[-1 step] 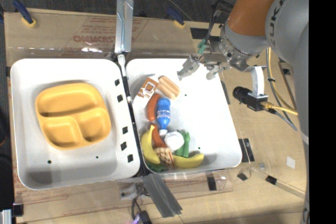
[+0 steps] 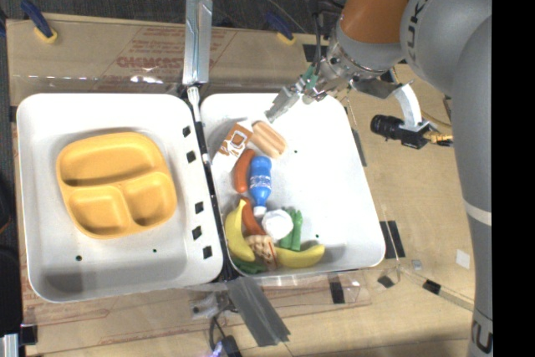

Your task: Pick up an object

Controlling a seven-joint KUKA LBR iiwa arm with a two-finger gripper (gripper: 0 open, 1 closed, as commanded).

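Observation:
My gripper [image 2: 284,103] hangs over the back edge of the right bin [image 2: 351,180], pointing down and to the left. Just below and left of its tip lies a tan bun-shaped piece [image 2: 269,138], apart from it. An orange and white small carton [image 2: 233,143] sits beside the bun. Below them a red-brown sausage [image 2: 242,169] and a blue bottle with a white cap [image 2: 261,180] lie side by side. A yellow banana [image 2: 288,255], a green piece [image 2: 295,234] and a waffle-patterned item [image 2: 262,247] are piled at the bin's front left.
The left bin [image 2: 42,263] holds a yellow divided tray [image 2: 115,181]. A grey divider [image 2: 197,38] runs between the bins at the back. Black clips line the shared wall [image 2: 201,205]. The right half of the right bin is bare white floor.

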